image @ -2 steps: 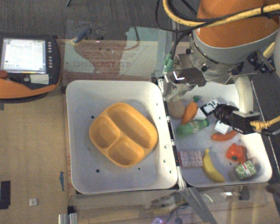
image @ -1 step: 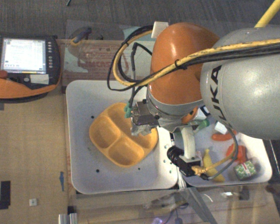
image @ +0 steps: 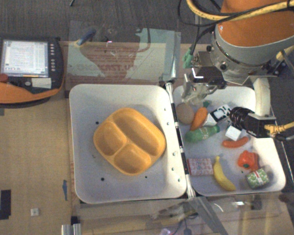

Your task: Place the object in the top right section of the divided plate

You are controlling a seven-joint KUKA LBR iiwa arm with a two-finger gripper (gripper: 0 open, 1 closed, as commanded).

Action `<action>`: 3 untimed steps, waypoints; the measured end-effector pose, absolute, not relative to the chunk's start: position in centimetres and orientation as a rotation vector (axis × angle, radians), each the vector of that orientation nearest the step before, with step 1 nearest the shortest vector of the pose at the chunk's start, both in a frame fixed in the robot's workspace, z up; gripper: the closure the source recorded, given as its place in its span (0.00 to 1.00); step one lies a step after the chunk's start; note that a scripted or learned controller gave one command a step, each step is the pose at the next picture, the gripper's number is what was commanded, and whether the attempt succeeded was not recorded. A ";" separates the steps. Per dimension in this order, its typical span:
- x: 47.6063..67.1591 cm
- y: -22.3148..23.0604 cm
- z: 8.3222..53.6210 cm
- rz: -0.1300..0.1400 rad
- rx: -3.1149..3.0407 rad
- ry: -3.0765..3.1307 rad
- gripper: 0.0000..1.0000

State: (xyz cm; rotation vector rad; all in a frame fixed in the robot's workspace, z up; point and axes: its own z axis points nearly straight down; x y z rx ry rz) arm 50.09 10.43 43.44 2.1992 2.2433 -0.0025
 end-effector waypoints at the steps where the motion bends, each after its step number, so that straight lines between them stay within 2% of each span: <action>1: 47.9 13.7 30.5 -0.002 2.178 2.264 1.00; 2: 51.5 20.0 25.1 -0.003 2.404 2.024 1.00; 3: 57.3 14.2 38.6 -0.003 2.524 1.870 1.00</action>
